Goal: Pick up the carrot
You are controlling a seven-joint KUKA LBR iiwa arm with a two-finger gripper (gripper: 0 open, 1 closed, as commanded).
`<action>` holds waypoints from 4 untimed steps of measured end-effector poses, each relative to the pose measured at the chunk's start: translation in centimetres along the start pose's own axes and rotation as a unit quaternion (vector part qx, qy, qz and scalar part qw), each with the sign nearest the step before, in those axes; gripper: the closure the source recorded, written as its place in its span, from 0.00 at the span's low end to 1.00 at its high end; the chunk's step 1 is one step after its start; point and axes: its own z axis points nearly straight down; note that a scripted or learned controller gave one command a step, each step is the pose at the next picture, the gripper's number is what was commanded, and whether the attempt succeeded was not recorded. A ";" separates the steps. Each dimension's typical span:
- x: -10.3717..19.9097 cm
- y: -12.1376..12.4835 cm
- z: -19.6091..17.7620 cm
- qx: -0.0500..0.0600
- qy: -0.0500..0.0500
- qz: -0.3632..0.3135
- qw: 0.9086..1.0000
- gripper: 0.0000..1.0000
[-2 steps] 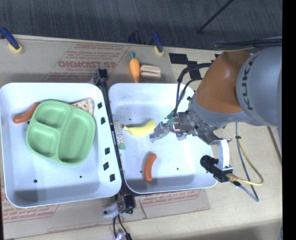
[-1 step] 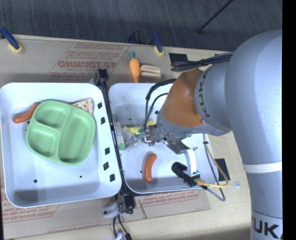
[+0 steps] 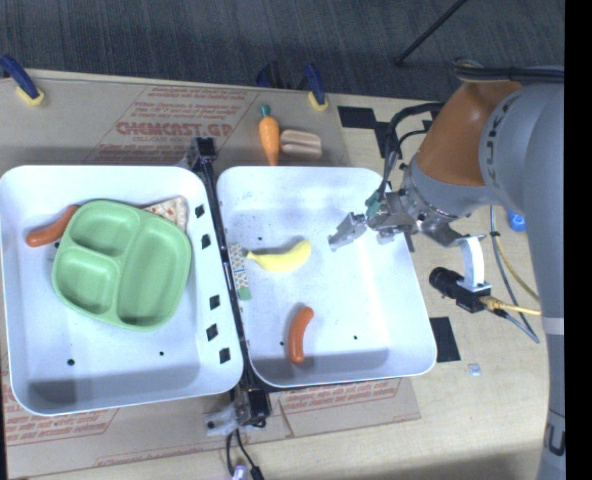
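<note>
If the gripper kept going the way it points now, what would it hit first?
Probably the banana: the gripper points left and slightly down across the right bin. Its height is unclear, so it might pass over.

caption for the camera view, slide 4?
Gripper over the right bin; carrot lies outside, beyond its far rim.

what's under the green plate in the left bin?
A sausage pokes out from under the green plate's left edge, and a pizza slice from under its top right. How far either runs beneath, and anything else under it, is covered.
</note>
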 end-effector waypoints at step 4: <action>9.3 7.9 7.5 0.001 0.001 0.093 0.996 0.00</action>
